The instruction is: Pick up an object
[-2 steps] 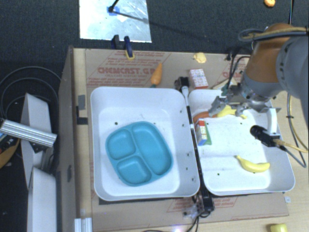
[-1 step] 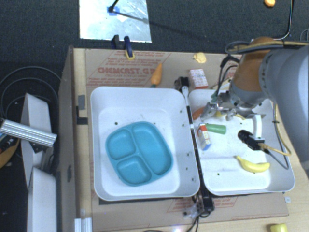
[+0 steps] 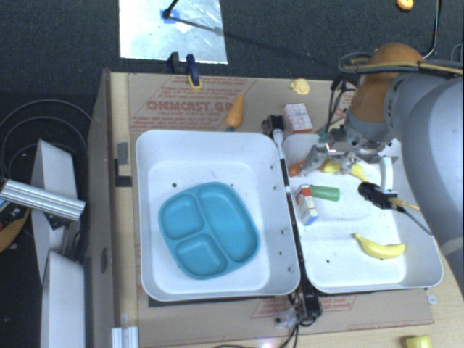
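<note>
Evidently the arm hangs low over the right bin's far corner because a small yellow object, probably its target, lies there; whether the jaws are open or closed cannot be told.

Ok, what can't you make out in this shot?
All in the camera view:
- Yellow thing in the right bin: partly under the gripper, so I can't tell what it is.
- Right bin's far right corner: hidden by the arm.
- Box print: too small to read.
- Yellow item at lower right: cut off by the bottom edge.
</note>
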You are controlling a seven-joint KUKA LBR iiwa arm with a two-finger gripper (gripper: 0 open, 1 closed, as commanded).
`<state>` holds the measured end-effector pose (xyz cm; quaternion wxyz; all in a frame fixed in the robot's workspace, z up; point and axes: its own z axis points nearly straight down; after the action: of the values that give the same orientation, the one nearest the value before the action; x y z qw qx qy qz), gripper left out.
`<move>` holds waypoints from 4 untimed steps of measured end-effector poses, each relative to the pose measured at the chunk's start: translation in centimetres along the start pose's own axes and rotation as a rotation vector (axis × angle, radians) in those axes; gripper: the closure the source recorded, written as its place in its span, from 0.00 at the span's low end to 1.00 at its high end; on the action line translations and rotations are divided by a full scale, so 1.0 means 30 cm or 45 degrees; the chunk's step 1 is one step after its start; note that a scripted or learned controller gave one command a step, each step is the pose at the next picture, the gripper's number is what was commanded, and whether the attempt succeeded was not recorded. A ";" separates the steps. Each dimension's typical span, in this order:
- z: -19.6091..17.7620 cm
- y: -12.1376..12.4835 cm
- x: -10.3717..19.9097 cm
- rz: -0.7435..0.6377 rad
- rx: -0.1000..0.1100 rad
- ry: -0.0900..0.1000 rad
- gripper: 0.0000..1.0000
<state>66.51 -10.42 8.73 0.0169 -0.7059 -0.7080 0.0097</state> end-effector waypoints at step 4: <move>0.014 -0.015 0.018 0.001 -0.010 -0.013 0.00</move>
<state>66.06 -9.89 8.32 0.0106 -0.7061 -0.7079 0.0105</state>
